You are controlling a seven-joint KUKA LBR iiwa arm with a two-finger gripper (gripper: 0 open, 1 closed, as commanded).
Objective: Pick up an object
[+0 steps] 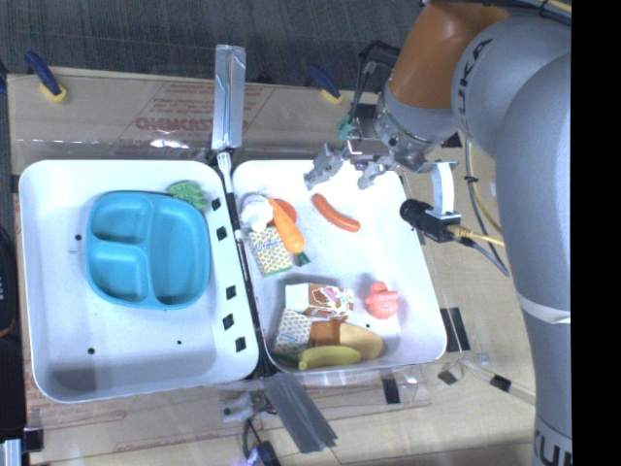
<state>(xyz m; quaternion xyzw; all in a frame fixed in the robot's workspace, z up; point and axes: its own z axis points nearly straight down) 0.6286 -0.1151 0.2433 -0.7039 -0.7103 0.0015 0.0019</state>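
My gripper [345,173] hangs over the far edge of the right bin [415,260], its two fingers spread apart with nothing between them. Just below it lies an orange-red sausage [336,213]. To its left are a carrot [286,226] and a small white bottle [256,212]. Toward the near side sit a pink toy [382,301], a printed carton [328,301], a yellow banana [329,357] and a brown piece [342,335].
The left bin [58,289] holds a blue divided plate [148,249] and a green leafy item [191,195] at its far right corner. A snack packet [272,252] lies by the divider. Blue clamps [46,76] hold the cardboard behind.
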